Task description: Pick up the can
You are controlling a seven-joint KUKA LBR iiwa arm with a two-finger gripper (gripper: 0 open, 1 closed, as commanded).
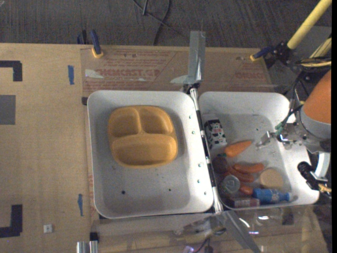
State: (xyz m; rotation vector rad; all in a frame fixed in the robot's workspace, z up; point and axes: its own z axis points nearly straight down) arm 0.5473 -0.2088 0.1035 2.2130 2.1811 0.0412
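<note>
1. The can (pixel 230 185) stands upright near the front of the right bin (pixel 247 101), its grey top facing up. It sits to the left of the end effector (pixel 276 136) and nearer the front edge of the counter (pixel 42 141), well apart from it.
2. The end effector hangs over the right side of the right bin, carrying nothing. Whether its tips are spread or pressed together I cannot tell, since the metal parts there blur together.
3. Crowding is the main risk. The can is hemmed in: two sausages (pixel 245 169) lie just beside it on the end effector's side, a dark object touches it on the far side, and a flat packet (pixel 239 202) lies along the front wall beneath it. A descent may land a tip on a neighbour instead of the can.
4. A second risk is a wrong grab. The blue bottle (pixel 271 196) and the round bun (pixel 271 178) lie between the end effector and the can, so a slightly short reach would likely close on one of them.
5. A third risk is slipping: the can looks smooth and round, so an off-centre pinch may squirt it sideways into the bin wall.
6. Count: two white bins; one can; one carrot (pixel 238 148); two sausages; one bun; one blue bottle; one small printed carton (pixel 214 132); one flat packet.
7. The left bin (pixel 100 157), far from the end effector, holds one yellow divided tray (pixel 142 136).
</note>
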